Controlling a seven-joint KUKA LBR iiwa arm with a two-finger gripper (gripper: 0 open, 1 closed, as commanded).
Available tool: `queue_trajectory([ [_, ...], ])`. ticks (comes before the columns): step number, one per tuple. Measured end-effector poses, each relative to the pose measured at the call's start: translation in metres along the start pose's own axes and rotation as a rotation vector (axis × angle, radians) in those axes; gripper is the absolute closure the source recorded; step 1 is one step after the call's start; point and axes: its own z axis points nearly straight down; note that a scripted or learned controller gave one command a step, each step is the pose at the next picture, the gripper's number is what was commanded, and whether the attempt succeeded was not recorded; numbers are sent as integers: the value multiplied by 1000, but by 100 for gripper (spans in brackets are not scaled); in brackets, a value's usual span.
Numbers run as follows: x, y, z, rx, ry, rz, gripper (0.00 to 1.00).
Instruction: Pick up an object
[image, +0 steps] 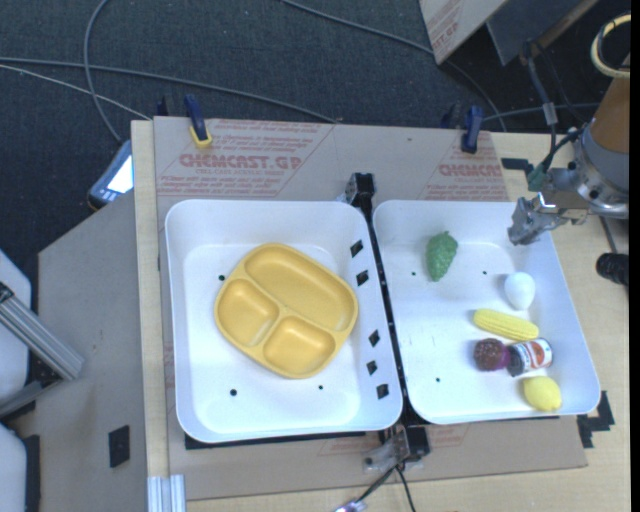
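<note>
Pincer (527, 222) sits over the far right rim of the right bin (570, 300) — whether it is open or closed cannot be told. Nothing is seen gripped. In that bin: green vegetable (440, 254) far left, white egg (519, 290), corn cob (506, 324), dark fruit (489, 354), small can (531, 356), lemon (542, 393) nearest. The left bin (190, 330) holds a yellow divided plate (286, 309).
</note>
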Motion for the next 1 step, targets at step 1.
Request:
queue_trajectory([
  [1,54,3,-4,5,4,-6,100],
])
